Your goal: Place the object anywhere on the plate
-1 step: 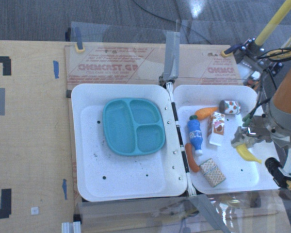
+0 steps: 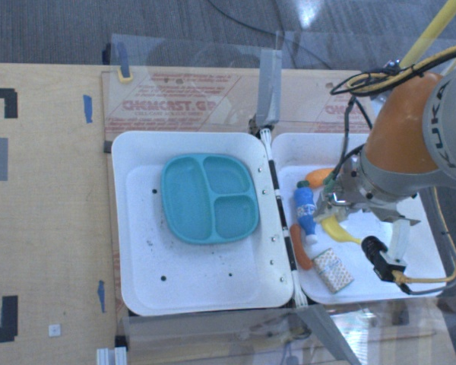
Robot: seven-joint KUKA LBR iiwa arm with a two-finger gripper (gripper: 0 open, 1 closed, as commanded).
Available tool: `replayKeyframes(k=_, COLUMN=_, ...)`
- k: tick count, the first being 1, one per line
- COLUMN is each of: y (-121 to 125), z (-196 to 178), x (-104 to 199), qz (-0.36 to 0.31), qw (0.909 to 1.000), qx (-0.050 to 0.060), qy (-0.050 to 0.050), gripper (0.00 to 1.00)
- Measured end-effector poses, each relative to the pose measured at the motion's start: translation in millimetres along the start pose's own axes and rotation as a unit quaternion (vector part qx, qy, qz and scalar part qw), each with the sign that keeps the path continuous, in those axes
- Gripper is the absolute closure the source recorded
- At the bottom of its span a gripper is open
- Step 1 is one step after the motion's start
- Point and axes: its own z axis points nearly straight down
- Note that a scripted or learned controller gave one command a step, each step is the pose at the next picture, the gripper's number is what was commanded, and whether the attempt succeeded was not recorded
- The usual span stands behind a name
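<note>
Camera view: pincer (image 2: 336, 204) is lowered into the right bin (image 2: 433, 274); its state cannot be told, wrist in the way. Banana (image 2: 340, 232) lies just below it, bottle (image 2: 305, 208) just left, plate (image 2: 210, 198) well left in the other bin. A thing should be seen pinched before lifting, then carried left over the divider.

Along the bench's far edge, behind both bins, we read faded red mirrored print resembling "CHEMCAST GP" on a clear sheet (image 2: 184, 101). On the arm (image 2: 422, 120), at the right edge, we read dark letters "KU".
</note>
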Motion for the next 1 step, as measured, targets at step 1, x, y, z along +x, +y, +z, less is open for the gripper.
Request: replayKeyframes(k=1, y=15.3, z=-13.8, x=83.5, qz=-0.019, qw=0.9998, qx=-0.001, qy=-0.001, gripper=1.00)
